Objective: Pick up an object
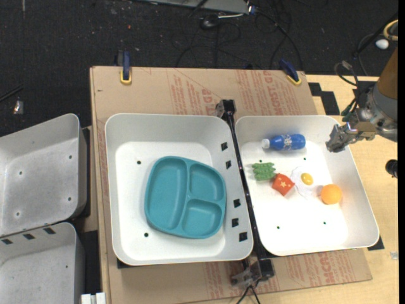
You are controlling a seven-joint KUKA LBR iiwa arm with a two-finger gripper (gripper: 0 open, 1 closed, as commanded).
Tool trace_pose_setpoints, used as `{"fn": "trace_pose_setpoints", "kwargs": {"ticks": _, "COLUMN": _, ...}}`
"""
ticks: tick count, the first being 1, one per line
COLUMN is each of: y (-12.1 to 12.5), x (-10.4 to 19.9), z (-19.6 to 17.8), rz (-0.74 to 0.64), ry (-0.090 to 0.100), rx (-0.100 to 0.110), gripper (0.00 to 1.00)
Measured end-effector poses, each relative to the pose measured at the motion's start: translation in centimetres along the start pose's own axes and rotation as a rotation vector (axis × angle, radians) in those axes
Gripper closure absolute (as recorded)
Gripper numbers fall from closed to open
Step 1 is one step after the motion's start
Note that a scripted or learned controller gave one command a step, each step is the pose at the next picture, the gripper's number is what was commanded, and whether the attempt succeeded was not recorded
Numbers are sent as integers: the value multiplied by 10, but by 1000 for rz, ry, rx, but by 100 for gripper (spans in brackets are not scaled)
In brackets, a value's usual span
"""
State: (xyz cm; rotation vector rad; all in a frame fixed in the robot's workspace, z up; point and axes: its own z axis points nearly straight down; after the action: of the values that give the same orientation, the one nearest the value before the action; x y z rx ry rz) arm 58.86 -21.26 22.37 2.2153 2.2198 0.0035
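Observation:
The right bin [354,233] holds a blue bottle [286,142] lying on its side near the back, a green toy [263,170], a red block [283,184], a small yellow and white piece [306,180] and an orange ball [331,194]. My gripper [338,138] hangs over the bin's back right rim, to the right of the blue bottle and apart from it. Nothing shows between its fingers.
The left bin [126,233] holds a teal divided plate [186,197]. A black divider [239,182] runs between the bins. Both bins rest on a cardboard sheet [171,87] held by clamps. Grey trays [38,170] lie off to the left.

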Motion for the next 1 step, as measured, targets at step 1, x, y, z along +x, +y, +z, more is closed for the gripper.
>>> {"fn": "trace_pose_setpoints", "kwargs": {"ticks": 1, "y": 10, "x": 48, "z": 8, "rz": -5, "ry": 3, "rx": 5, "gripper": 100}}
